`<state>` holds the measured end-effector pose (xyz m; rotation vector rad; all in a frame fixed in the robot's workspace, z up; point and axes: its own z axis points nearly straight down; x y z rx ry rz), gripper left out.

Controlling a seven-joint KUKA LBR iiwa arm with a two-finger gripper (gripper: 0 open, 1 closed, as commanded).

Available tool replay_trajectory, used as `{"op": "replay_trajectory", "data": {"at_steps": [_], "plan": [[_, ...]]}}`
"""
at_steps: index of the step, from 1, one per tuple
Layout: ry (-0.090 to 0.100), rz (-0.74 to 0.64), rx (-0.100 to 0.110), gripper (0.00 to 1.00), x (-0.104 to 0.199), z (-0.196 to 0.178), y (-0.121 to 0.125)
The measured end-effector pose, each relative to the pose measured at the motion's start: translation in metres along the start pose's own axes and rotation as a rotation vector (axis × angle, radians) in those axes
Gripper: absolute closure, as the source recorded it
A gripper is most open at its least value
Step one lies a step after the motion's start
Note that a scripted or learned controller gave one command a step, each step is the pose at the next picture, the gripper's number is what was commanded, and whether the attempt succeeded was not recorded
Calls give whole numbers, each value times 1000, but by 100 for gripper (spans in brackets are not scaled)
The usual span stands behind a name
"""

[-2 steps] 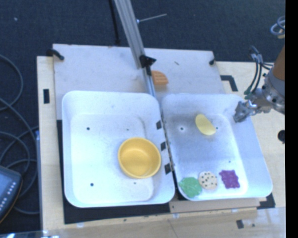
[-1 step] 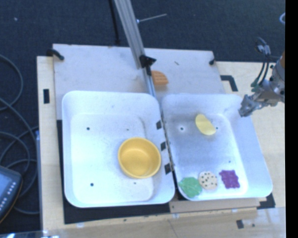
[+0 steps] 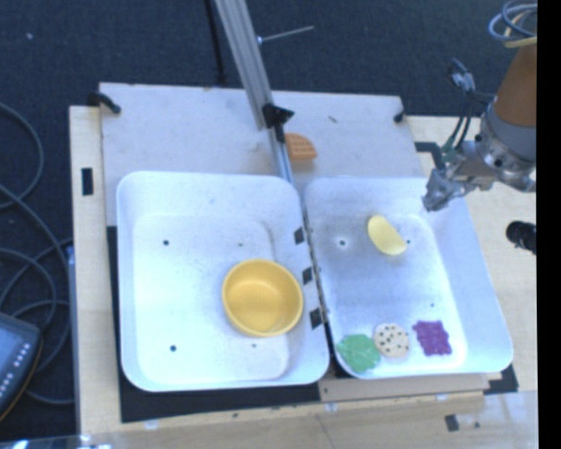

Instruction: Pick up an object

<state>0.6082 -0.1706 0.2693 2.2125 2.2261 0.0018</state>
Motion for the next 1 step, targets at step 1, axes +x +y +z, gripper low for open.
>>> {"op": "replay_trajectory", "data": {"at_steps": [1], "plan": [[0,0,0,100,44,-4,12]]}}
